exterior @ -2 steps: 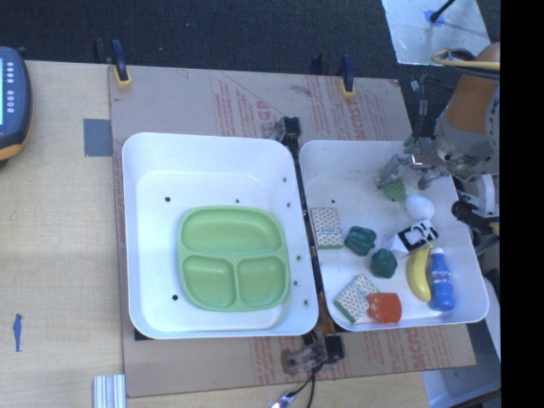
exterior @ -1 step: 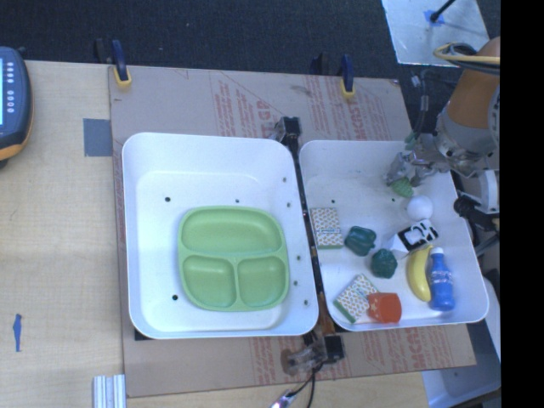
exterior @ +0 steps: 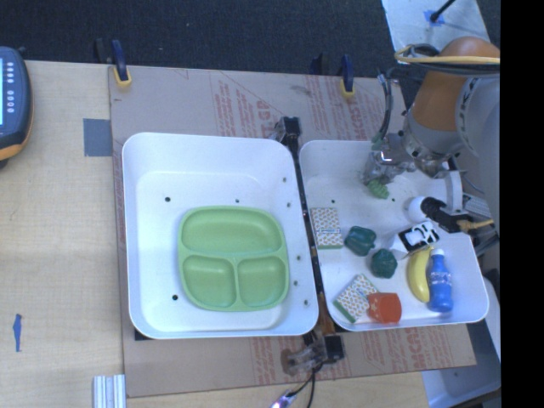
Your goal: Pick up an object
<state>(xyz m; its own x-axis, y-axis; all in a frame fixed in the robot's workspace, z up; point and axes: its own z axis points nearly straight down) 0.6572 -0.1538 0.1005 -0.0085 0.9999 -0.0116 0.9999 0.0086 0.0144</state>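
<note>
Hovering gripper (exterior: 376,177) in right bin (exterior: 340,155), grip state unclear; green pieces (exterior: 360,240), banana (exterior: 417,275), bottle (exterior: 439,282) below it.

Robotics lab: white bins (exterior: 136,228) clamped (exterior: 121,65) to cardboard-covered counter (exterior: 51,253), grey-orange robot arm (exterior: 450,92), loose cables, toy objects for grasp tests.
</note>
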